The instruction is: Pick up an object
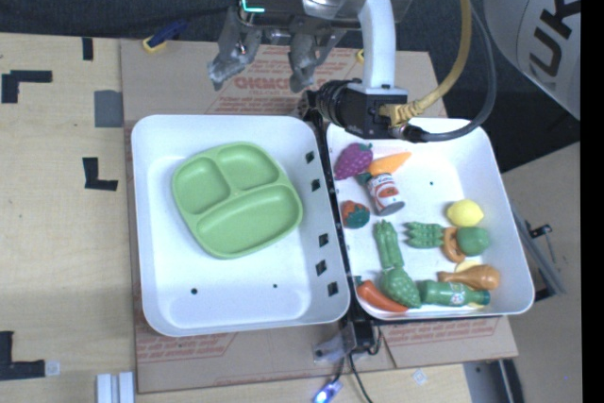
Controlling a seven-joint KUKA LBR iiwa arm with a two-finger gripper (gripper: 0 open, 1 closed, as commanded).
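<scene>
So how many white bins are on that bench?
2. The left bin holds a green divided plate; the right bin holds the toy food. The gripper hangs above their far edge.

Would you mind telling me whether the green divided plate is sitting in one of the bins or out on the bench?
In: the green divided plate lies flat on the floor of the left bin, inside its white rim.

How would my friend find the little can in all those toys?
Start at the right white bin, the one crowded with toy food. Near its upper left, below the purple grapes and the carrot, lies the little can. It alone is a white cylinder with a red label.
</scene>
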